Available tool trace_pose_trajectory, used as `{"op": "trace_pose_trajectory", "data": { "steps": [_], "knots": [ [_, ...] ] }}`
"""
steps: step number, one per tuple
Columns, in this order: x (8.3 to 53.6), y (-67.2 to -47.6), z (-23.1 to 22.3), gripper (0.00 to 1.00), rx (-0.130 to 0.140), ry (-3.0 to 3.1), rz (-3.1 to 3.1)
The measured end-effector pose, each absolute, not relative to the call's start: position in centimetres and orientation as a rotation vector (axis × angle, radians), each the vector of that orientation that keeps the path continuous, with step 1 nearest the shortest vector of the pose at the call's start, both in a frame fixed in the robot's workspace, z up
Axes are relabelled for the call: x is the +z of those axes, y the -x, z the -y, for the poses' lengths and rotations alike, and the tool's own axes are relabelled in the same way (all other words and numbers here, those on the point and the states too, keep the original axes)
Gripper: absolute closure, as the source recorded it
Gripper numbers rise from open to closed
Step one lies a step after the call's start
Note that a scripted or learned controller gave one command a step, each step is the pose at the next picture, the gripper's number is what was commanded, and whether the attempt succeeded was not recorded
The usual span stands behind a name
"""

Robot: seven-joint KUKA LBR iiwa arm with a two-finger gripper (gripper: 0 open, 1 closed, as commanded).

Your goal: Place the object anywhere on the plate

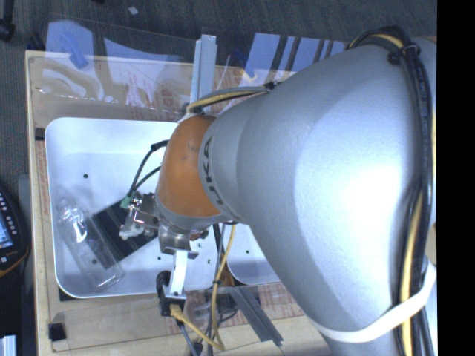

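Camera view showed the grey arm (334,199) reaching across from the right, its orange band (185,176) sitting over the left bin (74,147) and the dark gripper (105,237) pointing down and to the left, low over the bin floor. Whether the gripper was open or closed could not be told; its tip was a dark wedge against the white, with nothing clear enough to read a grasp from.

The task's thing appeared to be the clear plastic object (74,225), a transparent, crinkled piece lying in the left bin just beyond the gripper's tip, on its far-left side and running down toward the bin's near corner. Its see-through edges blurred into the gripper's outline, so it could not be told whether the two were touching or only just beside each other. Nothing showed it lifted off the bin floor.

Behind the gripper, to its right, the arm's bulk covered most of the right bin (256,271); a pale curved patch of it showed below the wrist, and what lay in it could not be made out.

As a judgement, the task was at an early stage: the object sat in the left bin, the approach or pick was the step in hand, and a secure grasp, the lift, the carry to the plate and the release were all left to do.
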State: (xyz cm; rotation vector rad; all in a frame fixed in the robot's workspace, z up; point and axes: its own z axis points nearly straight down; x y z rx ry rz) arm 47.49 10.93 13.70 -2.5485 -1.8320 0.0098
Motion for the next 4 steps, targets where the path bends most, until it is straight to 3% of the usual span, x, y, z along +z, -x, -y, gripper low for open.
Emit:
{"op": "trace_pose_trajectory", "data": {
  "steps": [1,2,3,4],
  "knots": [
    [19.1,-53.2,-5.3,0.00,0.002,2.703,1.597],
    [11.7,-49.4,-11.6,0.00,0.010,2.784,1.449],
    [11.7,-49.4,-11.5,0.00,0.009,2.786,1.448],
    [9.4,-57.9,-11.9,0.00,-0.001,2.806,1.409]
  ]
}}
